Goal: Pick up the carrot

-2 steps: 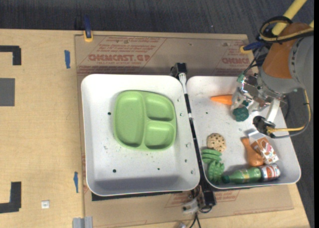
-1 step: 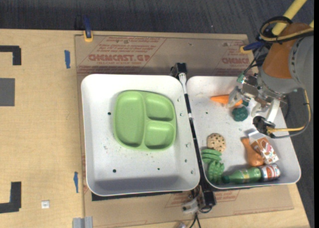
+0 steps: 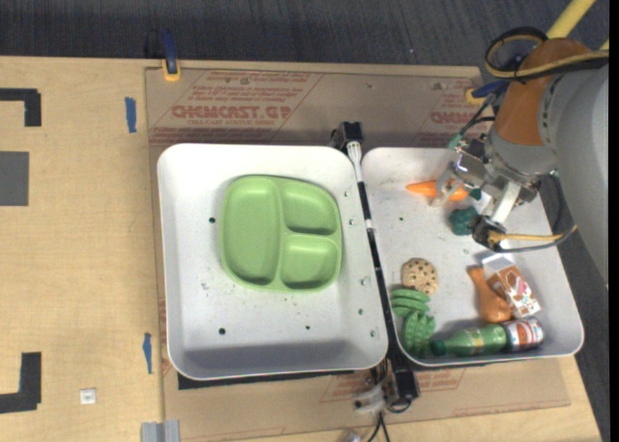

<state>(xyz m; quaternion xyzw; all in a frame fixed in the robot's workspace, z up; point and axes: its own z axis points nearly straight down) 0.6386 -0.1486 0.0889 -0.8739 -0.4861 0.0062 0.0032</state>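
- Orange and tapered, the small plastic carrot (image 3: 424, 189) lies in the far part of the right white bin (image 3: 566, 326), its tip pointing left, on the bin floor.
- The grey arm's hand (image 3: 476, 200) is low over the same bin, just right of the carrot; whether it is open or closed I cannot tell.
- A small teal object (image 3: 461, 219) sits just beside the hand, on the near side of the carrot.
- Nearer in that bin: a round speckled cookie (image 3: 419, 275), a green leafy toy vegetable (image 3: 413, 317), a green bottle with a red-and-white end (image 3: 486, 338) lying flat, and an orange-and-white packet (image 3: 503, 294).
- The left white bin (image 3: 184, 266) holds a light green divided plate (image 3: 281, 231).
- Both bins rest on a cardboard-covered surface (image 3: 77, 266).
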